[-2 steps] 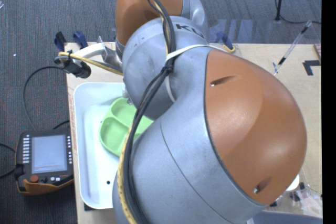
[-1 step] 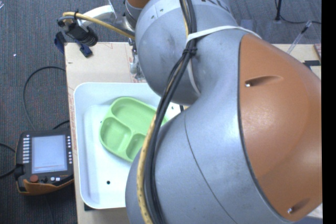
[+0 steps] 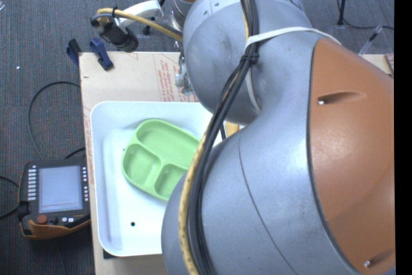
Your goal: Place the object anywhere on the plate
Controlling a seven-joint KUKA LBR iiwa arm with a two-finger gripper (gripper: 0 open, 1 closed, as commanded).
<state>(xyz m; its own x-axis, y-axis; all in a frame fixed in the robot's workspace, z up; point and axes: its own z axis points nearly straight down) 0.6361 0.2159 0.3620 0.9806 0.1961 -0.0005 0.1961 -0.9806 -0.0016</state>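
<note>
A light green divided plate (image 3: 158, 158) lies in the white bin (image 3: 103, 138) at the left, with its right side covered by the arm. The grey and orange arm fills the middle and right of the camera view. A small part of my gripper (image 3: 183, 77) shows at the arm's left edge, above the cardboard behind the bin. The rest of it is hidden behind the arm. Nothing can be seen held in it.
A tiny dark speck (image 3: 132, 224) sits on the bin floor near the front. Blue clamps (image 3: 98, 52) grip the bench's back left corner. A teach pendant (image 3: 55, 196) lies on the carpet to the left of the bench.
</note>
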